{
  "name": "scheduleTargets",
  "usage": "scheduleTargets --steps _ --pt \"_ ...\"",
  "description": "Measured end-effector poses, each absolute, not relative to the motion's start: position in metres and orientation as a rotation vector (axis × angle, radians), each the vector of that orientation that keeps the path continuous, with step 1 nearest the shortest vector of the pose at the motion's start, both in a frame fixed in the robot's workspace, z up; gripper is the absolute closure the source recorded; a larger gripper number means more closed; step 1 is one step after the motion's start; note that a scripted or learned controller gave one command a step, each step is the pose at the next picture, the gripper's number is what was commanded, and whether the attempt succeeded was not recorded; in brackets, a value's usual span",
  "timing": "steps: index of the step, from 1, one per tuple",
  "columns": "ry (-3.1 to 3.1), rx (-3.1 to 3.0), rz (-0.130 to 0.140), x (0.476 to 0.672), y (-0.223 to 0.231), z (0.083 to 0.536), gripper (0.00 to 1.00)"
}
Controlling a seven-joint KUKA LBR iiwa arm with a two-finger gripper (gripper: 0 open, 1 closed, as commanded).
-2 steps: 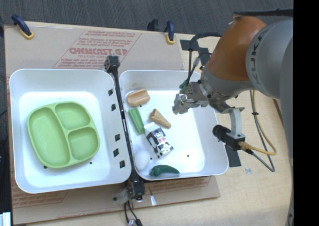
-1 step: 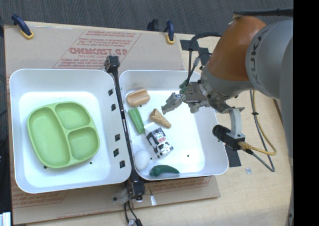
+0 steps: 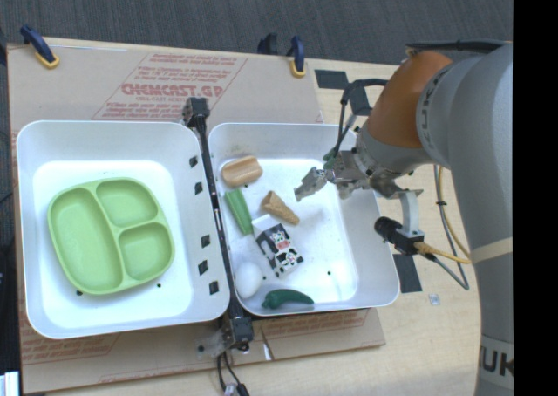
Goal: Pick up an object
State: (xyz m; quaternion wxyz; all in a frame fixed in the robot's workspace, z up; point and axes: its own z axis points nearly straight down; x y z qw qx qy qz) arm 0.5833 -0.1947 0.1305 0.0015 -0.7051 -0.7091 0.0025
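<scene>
The right bin (image 3: 366, 237) holds several small items. A tan bread roll (image 3: 241, 170) lies at its far left, a tan wedge (image 3: 280, 208) near the middle, and a light green stick (image 3: 238, 209) along the left wall. Nearer the front are a black-and-white patterned block (image 3: 279, 249), a white egg (image 3: 248, 279) and a dark green pepper (image 3: 288, 299). My gripper (image 3: 310, 184) hangs over the right bin, just right of the wedge and the roll and apart from both. Nothing shows in its grasp.
The left bin (image 3: 35, 298) holds a light green divided plate (image 3: 111, 234). A black clip rail (image 3: 209, 211) runs between the two bins. Both stand on a cardboard sheet (image 3: 174, 80) clamped at the back. The arm's bulk (image 3: 436, 115) overhangs the right bin's far right corner.
</scene>
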Motion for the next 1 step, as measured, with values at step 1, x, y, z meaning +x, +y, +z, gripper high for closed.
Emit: scheduleTargets --steps 1 --pt "-2.227 -2.215 0.002 0.5968 -0.2106 0.1208 0.00"
